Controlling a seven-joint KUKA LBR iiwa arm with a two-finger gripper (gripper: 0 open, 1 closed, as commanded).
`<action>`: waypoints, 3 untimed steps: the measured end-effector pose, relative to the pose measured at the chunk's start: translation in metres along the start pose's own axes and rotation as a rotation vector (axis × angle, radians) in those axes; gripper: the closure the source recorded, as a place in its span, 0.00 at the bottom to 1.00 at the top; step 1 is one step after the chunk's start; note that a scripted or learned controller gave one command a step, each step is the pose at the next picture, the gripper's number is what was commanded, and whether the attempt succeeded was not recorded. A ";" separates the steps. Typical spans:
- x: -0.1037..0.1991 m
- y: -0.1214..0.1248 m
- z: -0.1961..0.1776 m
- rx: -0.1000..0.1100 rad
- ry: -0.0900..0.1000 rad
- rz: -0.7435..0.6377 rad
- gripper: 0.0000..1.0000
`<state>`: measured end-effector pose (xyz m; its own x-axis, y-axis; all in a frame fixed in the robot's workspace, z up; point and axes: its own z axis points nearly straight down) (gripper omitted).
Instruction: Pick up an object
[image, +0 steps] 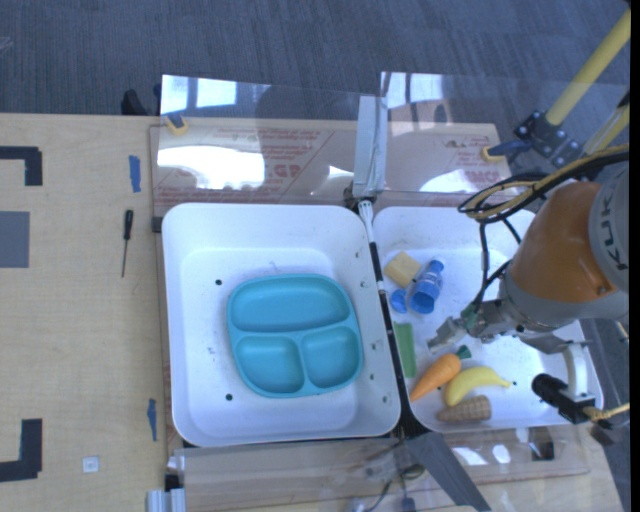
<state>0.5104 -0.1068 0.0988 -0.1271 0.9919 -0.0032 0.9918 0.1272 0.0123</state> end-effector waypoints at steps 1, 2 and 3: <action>0.010 -0.027 0.010 0.001 0.000 0.018 0.00; 0.010 -0.023 -0.003 -0.012 -0.003 0.020 1.00; 0.063 0.010 -0.089 0.003 0.004 0.019 1.00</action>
